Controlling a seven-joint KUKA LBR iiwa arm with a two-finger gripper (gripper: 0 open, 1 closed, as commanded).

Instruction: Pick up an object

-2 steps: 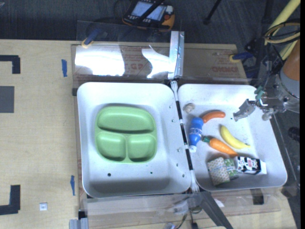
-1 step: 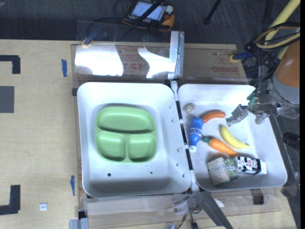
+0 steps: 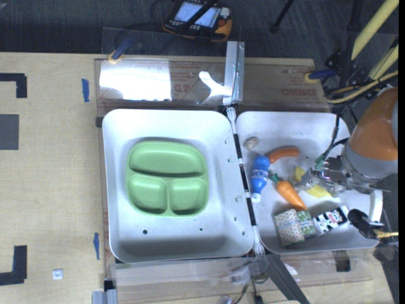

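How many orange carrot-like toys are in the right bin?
2: one carrot lies mid-bin beside the blue bottle; another orange piece sits behind it. The arm may hide more.

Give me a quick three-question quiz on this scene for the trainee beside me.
1. True or false: the green tray lies in the left bin.
2. Which lies nearest the bins' divider? A. carrot B. blue bottle C. patterned box
3. Fill in: the arm enters the right bin from the view's ____ side.

Key: 1 true; 2 B; 3 right.
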